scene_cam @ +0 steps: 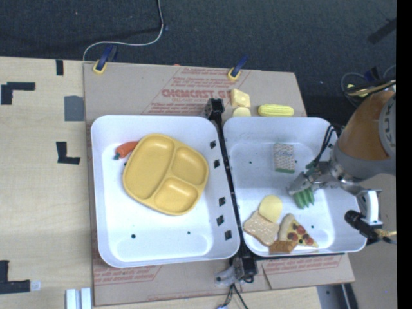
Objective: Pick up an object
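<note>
White plastic walls of the right bin (257, 129) rise around my gripper (302, 187), which sits at the middle right of the frame, low over the bin floor. Whether my jaws are spread or pinched I cannot tell; the metal parts blur together there. A green toy vegetable (305, 197) lies right at my fingertips, touching or just beside them, though I cannot see it held between them. My grey arm (367, 148) with its orange band enters from the right edge.

Lower in the same bin, near the bottom wall, lie a toy pizza slice (297, 232), a slice of toy bread (259, 227) and a pale yellow round piece (271, 206) touching the bread's upper edge. Above my gripper rests a small grey speckled block (284, 156).

Left of the divider, the left bin (161, 250) holds a yellow sectioned plate (165, 173), with an orange toy carrot (127, 149) peeking out at the plate's upper left rim.

Both bins sit on a brown cardboard sheet (167, 89) with red printing, clamped at its top edge. Just beyond the bins on that sheet are a toy corn cob (275, 111) and a yellow cheese-like wedge (240, 98). The bench (38, 192) is light wood with black marks at the left; dark blue carpet (257, 18) fills the upper frame, crossed by a white cable (138, 42).
</note>
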`<state>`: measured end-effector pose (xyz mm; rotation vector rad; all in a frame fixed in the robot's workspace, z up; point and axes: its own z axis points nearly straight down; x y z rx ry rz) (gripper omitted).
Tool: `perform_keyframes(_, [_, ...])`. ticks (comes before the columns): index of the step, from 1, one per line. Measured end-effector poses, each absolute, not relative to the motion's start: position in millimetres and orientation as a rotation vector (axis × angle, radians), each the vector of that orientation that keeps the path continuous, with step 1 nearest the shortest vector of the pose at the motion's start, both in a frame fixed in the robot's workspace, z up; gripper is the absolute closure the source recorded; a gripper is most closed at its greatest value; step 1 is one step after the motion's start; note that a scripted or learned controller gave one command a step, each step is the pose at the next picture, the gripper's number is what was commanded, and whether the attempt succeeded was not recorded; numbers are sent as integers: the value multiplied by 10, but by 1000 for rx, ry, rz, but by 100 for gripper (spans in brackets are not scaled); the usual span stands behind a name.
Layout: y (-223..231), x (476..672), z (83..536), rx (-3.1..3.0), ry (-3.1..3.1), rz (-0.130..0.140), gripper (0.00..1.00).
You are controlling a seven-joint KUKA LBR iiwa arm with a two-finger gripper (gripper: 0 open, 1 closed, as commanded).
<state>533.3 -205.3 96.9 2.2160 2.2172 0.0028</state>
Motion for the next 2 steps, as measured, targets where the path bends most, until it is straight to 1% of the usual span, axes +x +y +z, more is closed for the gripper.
perform_keyframes(1, [-1441,6097,898,2210,2232,4,100])
perform_keyframes(2, [-553,5978,1903,2208,2231,10,100])
